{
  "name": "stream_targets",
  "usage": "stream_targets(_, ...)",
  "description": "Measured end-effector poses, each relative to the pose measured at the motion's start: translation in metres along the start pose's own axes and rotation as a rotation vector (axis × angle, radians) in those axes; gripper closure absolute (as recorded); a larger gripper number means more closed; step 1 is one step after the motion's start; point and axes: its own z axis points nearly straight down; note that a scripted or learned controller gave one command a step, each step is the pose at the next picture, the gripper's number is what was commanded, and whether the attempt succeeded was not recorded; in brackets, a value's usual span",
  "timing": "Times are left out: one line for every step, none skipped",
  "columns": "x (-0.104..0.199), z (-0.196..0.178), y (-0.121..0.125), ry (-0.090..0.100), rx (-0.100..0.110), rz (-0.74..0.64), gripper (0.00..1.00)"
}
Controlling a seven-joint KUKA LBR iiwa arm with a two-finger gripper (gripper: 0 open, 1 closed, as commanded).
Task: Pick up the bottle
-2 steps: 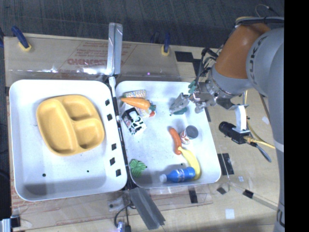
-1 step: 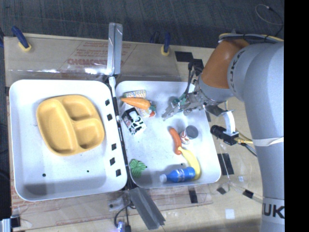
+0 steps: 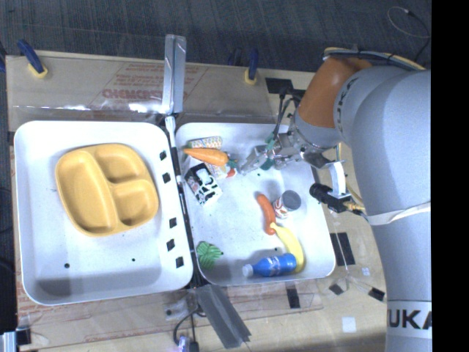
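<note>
Grey arm links [image 3: 396, 189] loom closest, and the gripper [image 3: 270, 156], its state not discernible, is poised at twelve o'clock in the right bin [image 3: 238, 218], so the approach is probably unfinished: the bottle [image 3: 272, 265], at six o'clock beside the banana [image 3: 289, 244], hugs the near wall.

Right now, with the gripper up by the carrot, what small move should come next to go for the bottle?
Probably carry the gripper toward the near edge of the right bin: the blue bottle lies on its side there, just past the banana.
</note>
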Motion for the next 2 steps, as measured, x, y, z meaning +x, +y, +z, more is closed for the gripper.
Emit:
stream_targets(0.001, -0.010, 0.001, 0.001, 0.001, -0.008, 1.00)
stream_targets(-0.004, 0.000, 0.014, 0.010, 0.031, 0.018, 1.00)
